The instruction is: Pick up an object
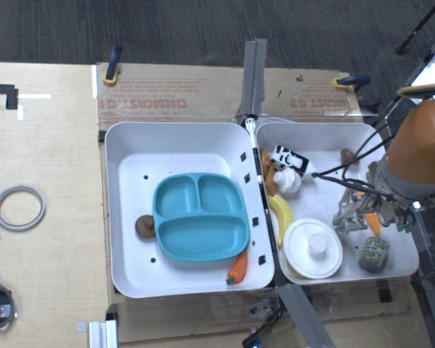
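Claw [354,217], grip unreadable, low in the right white bin [326,133], just left of a small orange carrot-like piece [373,224].

Arm [413,147] reaches in from right; jaws low, apparently parted.

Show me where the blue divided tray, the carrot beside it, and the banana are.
blue divided tray [200,227]: camera view, on the floor of its large lower compartment.
carrot [237,267]: camera view, on the middle of its orange body, in the left bin.
banana [280,212]: camera view, on its yellow curve, in the right bin.
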Robot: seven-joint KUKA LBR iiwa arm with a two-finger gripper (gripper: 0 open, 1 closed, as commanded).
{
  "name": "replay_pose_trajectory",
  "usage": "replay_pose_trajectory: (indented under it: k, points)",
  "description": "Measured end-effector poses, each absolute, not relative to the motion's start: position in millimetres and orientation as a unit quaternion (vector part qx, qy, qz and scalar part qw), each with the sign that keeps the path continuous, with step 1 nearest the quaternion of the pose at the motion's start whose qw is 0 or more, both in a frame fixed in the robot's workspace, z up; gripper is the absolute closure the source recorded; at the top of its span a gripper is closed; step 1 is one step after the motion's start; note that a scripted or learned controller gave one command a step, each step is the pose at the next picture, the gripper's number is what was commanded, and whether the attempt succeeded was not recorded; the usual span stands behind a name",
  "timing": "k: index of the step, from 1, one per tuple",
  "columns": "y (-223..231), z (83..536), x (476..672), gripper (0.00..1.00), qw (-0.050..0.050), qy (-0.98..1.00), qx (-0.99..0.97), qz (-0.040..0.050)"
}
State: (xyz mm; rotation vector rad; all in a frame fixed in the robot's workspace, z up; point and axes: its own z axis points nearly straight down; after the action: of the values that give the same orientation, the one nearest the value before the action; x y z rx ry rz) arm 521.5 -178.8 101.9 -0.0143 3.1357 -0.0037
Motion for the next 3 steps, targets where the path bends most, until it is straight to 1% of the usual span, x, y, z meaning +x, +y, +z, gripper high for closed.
replay_pose_trajectory:
  k: [1, 2, 3]
  points:
    - [-179, 102, 521.5, 0.00, 0.003, 1.000, -0.004, -0.0011]
    - [-222, 92, 491.2, 0.00, 0.001, 0.997, 0.082, -0.0001]
    - [-192, 92, 478.7, 0.00, 0.001, 0.995, 0.098, 0.0004]
